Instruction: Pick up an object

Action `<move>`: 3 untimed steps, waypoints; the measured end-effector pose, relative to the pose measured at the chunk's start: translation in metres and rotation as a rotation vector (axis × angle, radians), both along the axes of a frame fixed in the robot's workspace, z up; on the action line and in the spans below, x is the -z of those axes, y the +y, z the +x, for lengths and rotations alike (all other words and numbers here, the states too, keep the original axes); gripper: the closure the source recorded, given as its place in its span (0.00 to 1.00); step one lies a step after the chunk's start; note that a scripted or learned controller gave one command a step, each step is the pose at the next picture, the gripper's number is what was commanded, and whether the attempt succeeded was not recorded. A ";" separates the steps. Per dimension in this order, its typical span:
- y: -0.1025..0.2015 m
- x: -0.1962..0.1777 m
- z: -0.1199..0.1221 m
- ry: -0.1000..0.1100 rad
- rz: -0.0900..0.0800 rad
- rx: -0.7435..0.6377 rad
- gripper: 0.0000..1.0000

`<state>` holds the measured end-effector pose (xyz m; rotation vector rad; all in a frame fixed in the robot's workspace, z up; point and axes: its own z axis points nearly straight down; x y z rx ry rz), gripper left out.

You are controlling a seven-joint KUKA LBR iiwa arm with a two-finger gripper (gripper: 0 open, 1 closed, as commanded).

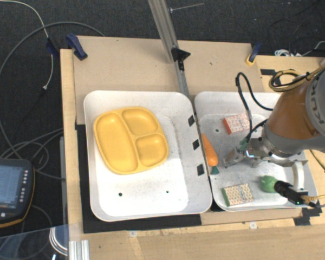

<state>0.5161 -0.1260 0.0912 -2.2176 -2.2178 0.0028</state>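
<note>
The claw [234, 157] hangs low in the right bin [216, 104], whether spread or shut cannot be told, and the carrot [209, 151] lies just to its left against the bin wall, long axis running crosswise to the claw's reach

Arm [309, 118]: cut off by right edge.
Right bin [216, 104]: right part hidden under arm.
Gripper [233, 158]: finger spacing too small to tell.

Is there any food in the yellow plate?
Empty. All three compartments of the yellow plate show only bare yellow bottom; it lies flat in the left bin.
</note>
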 end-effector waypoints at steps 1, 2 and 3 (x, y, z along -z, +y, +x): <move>0.000 -0.012 0.001 -0.004 0.000 -0.001 1.00; -0.001 -0.076 0.003 -0.012 -0.004 -0.002 1.00; 0.006 -0.135 -0.001 -0.013 -0.004 -0.002 1.00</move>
